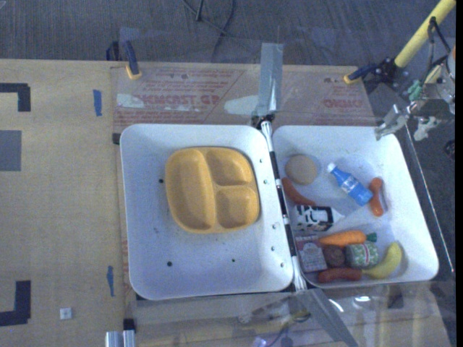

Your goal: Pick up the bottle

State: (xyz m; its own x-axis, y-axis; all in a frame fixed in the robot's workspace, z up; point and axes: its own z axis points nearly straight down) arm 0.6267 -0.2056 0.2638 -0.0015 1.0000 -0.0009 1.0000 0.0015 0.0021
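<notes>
Arm enters at the upper right corner, mostly cut off by the frame edge; a yellow link and dark fittings show, and the tool (pixel 427 110) sits as a tangle of pale metal parts just outside the right bin's far right corner. Whether the tool is released or clenched cannot be told at this size and blur; nothing is seen between its parts. 2 white bins side by side on the wooden surface (pixel 58 194). The left bin (pixel 145 266) holds a yellow divided plate (pixel 212 189) with 3 compartments. The right bin (pixel 412 186) holds the clutter. The bottle (pixel 349 184) lies on its side in the upper middle of that bin, clear body with blue label, white cap pointing up-left, well apart from the tool. Just right of it lies an orange-red toy (pixel 376 196), touching or nearly so; cannot tell which. Up-left of the bottle, a round tan item (pixel 302 169); below that a reddish sausage shape (pixel 293 191) along the bin's left wall. A black-and-white carton (pixel 314 216) lies below the bottle, print unreadable. Lower down: a carrot (pixel 344 238), a banana (pixel 387 262), a small green-and-red patterned item (pixel 362 254) between them, and more small dark pieces packed tight, identities unclear. Grey tape strip (pixel 270 78) runs above the seam between the bins.
</notes>
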